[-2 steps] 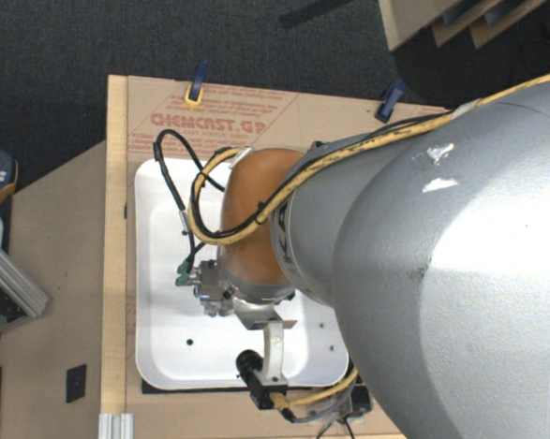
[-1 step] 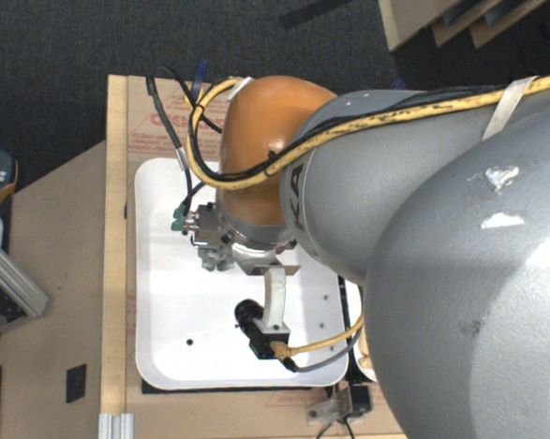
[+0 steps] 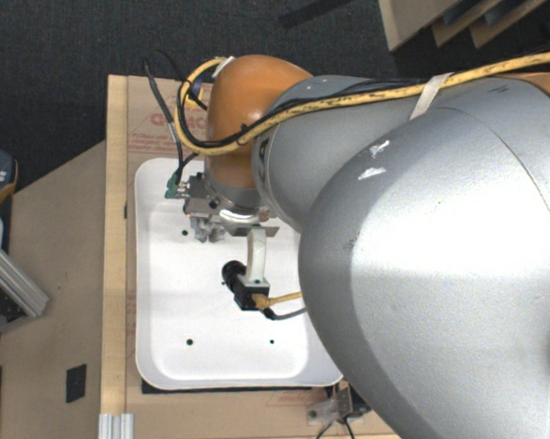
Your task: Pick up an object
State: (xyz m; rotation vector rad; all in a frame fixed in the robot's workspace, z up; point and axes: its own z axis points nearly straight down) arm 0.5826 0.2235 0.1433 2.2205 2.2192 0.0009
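Tan surface (image 3: 113, 249) w/ red print (image 3: 155, 121) beside white bin (image 3: 167, 352), too blurred to read; 1 arm (image 3: 425, 224) over bin, jaws' gap can't be told.

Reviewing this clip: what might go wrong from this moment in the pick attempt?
1. The tool hangs low over the white bin. Near it I see tiny dark specks, perhaps too small to grasp, so it may come up with nothing.
2. The grey arm covers much of the bench, so a contact or missed grasp beneath it might go unnoticed.
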